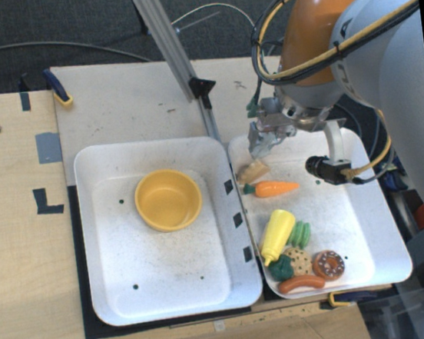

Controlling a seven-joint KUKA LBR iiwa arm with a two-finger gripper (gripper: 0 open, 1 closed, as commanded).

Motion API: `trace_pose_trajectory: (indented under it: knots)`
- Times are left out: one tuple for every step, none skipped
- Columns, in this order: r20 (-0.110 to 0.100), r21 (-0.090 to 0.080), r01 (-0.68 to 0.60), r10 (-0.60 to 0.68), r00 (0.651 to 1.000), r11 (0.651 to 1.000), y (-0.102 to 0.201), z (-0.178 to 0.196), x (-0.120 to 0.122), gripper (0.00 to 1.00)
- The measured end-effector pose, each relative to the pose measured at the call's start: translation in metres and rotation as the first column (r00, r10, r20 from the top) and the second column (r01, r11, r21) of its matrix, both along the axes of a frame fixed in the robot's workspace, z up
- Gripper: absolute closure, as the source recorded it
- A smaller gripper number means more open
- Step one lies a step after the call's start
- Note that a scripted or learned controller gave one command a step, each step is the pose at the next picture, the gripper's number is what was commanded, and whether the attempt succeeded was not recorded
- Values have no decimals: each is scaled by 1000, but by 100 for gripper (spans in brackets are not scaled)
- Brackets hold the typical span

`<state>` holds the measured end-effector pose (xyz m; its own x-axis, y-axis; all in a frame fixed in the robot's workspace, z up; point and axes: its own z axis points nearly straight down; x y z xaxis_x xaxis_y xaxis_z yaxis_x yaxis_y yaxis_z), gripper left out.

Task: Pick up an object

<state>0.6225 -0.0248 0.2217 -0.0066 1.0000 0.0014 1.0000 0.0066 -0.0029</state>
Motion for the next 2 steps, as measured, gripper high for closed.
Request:
trace_pose_trajectory:
  knots:
    - [0, 0, 0, 0, 1000, 1000, 51, -9, 4, 100]
    - [1, 0, -2, 2, 1000, 1000, 114, -10, 4, 100]
